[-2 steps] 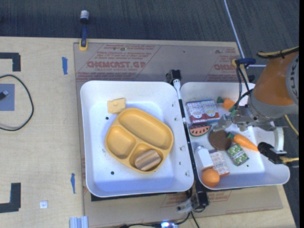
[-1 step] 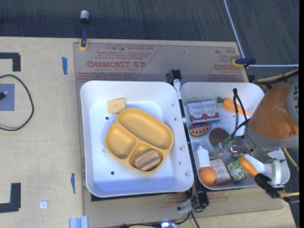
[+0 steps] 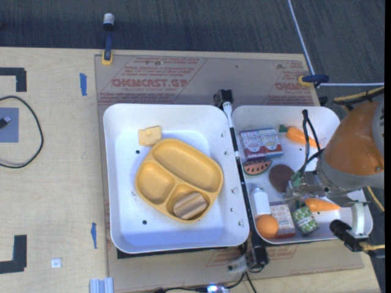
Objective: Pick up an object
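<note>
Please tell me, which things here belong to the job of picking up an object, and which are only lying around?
Belong to the job:
hand, low in the right bin
carrot
green packet
brown disc
orange

Only lying around:
left bin
yellow divided plate with a bread roll
cheese piece
blue clamp

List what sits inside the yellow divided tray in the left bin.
The yellow tray holds one tan bread-like piece in its lower-right compartment. Whatever lies under that piece is covered.

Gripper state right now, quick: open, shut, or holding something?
Gripper: low in the right bin among the toy food; open or shut cannot be told, and no held object is visible.
</note>
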Controlling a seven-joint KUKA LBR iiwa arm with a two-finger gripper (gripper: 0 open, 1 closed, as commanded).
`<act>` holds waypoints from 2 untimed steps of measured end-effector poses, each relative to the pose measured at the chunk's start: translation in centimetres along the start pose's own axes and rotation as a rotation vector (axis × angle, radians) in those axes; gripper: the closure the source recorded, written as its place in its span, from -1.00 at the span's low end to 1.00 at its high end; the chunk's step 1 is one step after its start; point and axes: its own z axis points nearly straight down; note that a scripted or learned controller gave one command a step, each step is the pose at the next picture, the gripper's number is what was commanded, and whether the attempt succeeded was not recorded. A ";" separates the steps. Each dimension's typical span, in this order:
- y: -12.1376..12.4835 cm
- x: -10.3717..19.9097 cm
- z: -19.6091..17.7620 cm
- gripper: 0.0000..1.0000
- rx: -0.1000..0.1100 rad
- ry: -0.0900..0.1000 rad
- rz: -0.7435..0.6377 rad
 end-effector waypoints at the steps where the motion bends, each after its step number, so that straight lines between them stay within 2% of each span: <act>1: 6.0 2.8 0.8 1.00 0.006 0.002 -0.004; 2: 12.4 1.1 1.1 1.00 0.005 0.001 -0.004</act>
